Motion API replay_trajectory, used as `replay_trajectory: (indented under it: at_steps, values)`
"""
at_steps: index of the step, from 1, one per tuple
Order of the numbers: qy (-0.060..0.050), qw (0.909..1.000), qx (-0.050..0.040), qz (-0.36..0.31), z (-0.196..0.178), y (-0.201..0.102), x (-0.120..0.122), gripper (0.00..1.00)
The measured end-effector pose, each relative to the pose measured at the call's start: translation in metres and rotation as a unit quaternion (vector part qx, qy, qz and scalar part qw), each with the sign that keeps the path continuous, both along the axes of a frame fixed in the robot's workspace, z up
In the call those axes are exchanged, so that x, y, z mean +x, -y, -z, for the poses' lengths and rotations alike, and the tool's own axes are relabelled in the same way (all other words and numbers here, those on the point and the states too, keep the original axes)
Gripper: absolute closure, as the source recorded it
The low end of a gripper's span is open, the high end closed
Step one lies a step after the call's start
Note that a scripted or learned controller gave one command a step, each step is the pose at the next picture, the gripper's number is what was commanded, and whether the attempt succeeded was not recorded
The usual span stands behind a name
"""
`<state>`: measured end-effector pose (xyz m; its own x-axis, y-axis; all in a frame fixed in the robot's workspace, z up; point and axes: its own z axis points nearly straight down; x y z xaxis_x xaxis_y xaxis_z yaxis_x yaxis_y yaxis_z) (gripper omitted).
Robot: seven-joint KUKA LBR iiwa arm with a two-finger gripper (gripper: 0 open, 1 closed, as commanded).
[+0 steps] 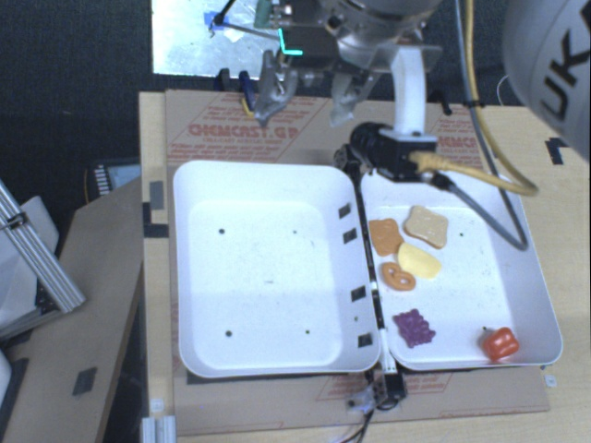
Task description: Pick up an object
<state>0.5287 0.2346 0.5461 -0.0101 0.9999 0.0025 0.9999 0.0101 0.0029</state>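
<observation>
While the end effector (303, 95) hangs apart beyond the bins' far edge, toys (417, 247) cluster centrally.

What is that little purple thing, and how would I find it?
Look in the right bin, along the wall it shares with the left bin. Near the front lies a toy grape bunch, below the pretzel. It is the only purple, knobbly piece; the pepper at the front corner is red and smooth.

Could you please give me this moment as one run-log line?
gripper: raised behind bins, holding nothing | right bin: toy foods untouched | pick: not yet done
</observation>
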Motion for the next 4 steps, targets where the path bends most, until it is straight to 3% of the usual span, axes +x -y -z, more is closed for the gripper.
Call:
replay_trajectory:
  at_steps: [1,2,3,4]
  values:
    - [0.001,1.0000,0.0009,-0.002,-0.012,0.000,0.000,1.00]
    - [-0.002,1.0000,-0.0015,0.008,0.012,0.090,-0.044,1.00]
    - [-0.002,1.0000,-0.0006,0.000,0.029,0.016,-0.043,1.00]
    - [-0.001,1.0000,-0.0007,0.003,0.028,0.020,-0.042,0.00]
